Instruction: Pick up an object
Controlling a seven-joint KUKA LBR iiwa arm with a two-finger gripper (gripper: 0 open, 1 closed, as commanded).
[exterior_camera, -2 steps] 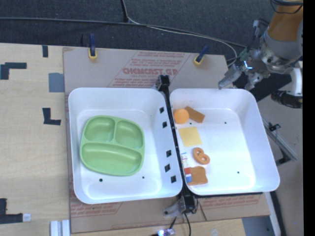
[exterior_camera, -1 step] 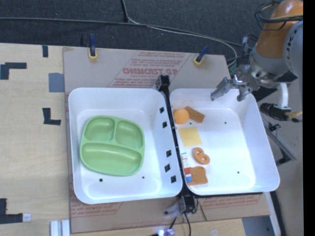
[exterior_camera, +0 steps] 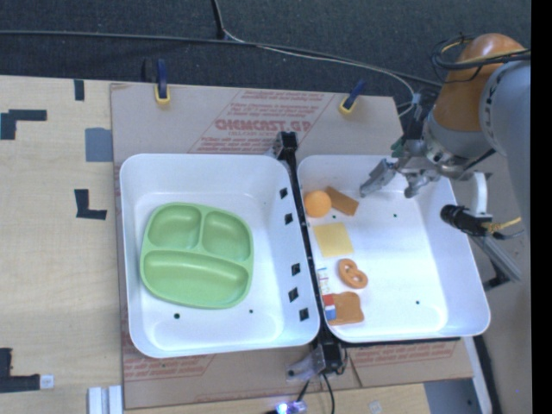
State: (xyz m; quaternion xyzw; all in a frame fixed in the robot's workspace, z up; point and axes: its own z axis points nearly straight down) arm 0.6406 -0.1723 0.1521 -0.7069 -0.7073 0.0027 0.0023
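Observation:
My gripper (exterior_camera: pixel 395 185) hangs open over the back of the right bin (exterior_camera: pixel 431 257), its two fingers spread with nothing between them. To its left, in that bin, lie an orange ball (exterior_camera: pixel 317 203) and a brown block (exterior_camera: pixel 342 202) touching it. Nearer the front sit a yellow square slice (exterior_camera: pixel 332 239), a pretzel-shaped piece (exterior_camera: pixel 351 273) and a brown toast-like piece (exterior_camera: pixel 347 309) with a small red and blue item (exterior_camera: pixel 328 301) beside it. All these things lie along the bin's left side, apart from the gripper.
The left bin (exterior_camera: pixel 267 188) holds a green divided plate (exterior_camera: pixel 197 254). A black divider (exterior_camera: pixel 297 240) runs between the bins. Two clamps (exterior_camera: pixel 160 91) (exterior_camera: pixel 348 103) pin the cardboard at the back. The arm (exterior_camera: pixel 474 102) fills the upper right.

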